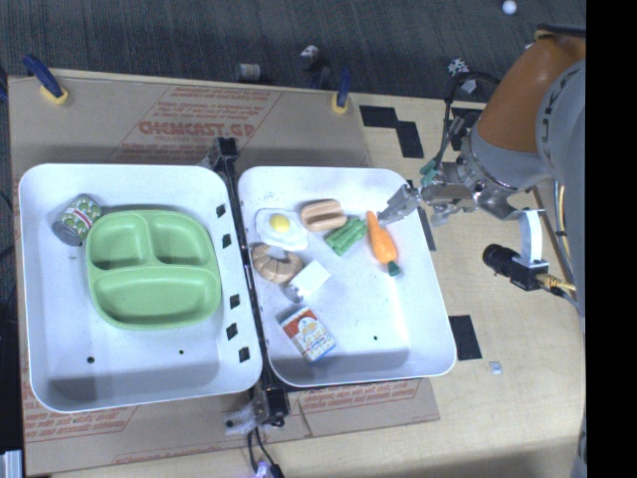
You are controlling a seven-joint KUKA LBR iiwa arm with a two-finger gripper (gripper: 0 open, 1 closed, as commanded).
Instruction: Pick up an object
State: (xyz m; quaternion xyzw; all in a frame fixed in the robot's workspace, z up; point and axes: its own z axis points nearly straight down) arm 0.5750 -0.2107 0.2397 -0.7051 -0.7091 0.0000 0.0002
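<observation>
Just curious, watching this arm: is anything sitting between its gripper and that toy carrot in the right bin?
Nothing visible. The gripper sits at the right bin's upper right, and the carrot lies just below-left of it, with bare bin floor between.

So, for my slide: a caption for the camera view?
Hand hovers by the carrot in the right bin.

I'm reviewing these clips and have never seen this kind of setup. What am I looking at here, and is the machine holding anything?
One fixed camera looks down at a slant on a bench with two white bins. The grey arm with an orange band is a robot reaching in from the right; its gripper hovers at the right bin's upper right edge, near a toy carrot, with nothing visibly between its fingers. That bin also has a fried egg, hot dog and small carton. The left bin holds a green tray and a can.
</observation>
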